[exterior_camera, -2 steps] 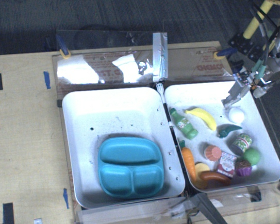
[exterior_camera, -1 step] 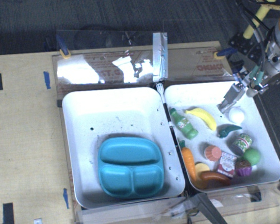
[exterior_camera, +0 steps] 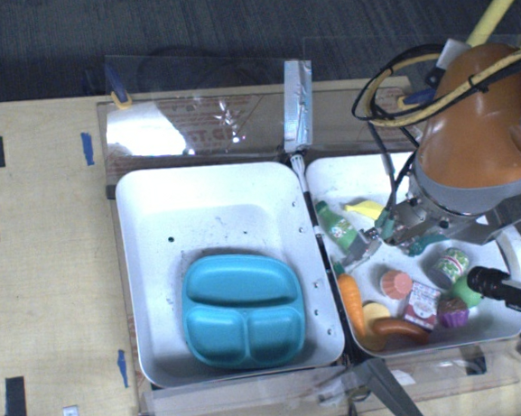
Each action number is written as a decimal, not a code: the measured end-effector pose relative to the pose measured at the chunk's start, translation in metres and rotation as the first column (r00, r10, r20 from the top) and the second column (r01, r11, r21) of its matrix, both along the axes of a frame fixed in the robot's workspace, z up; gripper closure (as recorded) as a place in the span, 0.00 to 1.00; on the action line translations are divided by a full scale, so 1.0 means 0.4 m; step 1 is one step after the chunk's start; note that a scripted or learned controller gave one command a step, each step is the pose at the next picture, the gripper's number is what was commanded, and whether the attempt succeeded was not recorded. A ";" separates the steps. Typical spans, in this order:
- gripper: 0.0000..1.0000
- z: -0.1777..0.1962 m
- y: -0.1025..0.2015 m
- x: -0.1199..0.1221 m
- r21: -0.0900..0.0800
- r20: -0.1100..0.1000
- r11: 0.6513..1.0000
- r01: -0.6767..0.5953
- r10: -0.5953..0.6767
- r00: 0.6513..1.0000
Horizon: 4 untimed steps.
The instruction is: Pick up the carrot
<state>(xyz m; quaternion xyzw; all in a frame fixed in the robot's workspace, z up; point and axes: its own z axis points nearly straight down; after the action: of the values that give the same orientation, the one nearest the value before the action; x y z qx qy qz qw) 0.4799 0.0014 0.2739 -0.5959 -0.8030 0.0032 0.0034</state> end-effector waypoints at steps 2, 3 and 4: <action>0.00 -0.227 -0.043 -0.003 0.002 0.005 0.996 -0.086 0.086 0.996; 0.00 -0.224 -0.149 0.057 -0.001 0.012 0.985 -0.174 0.174 0.985; 0.00 -0.224 -0.075 -0.001 0.003 0.008 0.922 -0.387 0.387 0.922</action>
<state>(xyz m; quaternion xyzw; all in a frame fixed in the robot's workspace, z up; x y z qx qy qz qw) 0.4794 -0.0287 0.1844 -0.4257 -0.9049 -0.0001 0.0012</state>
